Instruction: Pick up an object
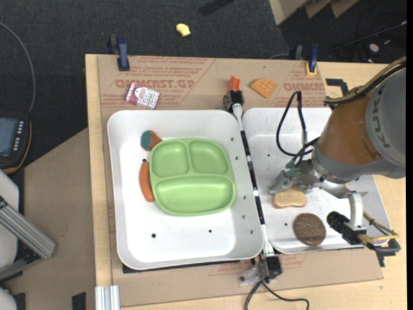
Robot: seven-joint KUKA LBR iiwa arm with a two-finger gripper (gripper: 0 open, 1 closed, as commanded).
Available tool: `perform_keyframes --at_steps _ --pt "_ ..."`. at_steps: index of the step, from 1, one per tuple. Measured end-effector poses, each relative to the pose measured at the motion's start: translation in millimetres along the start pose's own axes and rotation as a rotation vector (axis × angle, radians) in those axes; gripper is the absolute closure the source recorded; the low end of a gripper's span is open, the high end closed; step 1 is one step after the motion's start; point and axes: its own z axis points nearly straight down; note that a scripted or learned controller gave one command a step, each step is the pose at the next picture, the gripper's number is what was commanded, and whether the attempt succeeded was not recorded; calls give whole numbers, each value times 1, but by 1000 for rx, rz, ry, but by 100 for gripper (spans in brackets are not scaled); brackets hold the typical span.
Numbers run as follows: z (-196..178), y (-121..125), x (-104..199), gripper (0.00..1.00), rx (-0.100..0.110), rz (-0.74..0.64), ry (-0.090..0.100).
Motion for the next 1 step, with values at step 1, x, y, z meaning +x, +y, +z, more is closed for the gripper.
perform_keyframes --at_steps 1 --pt "-96 16 66 100 -9 -11 4"
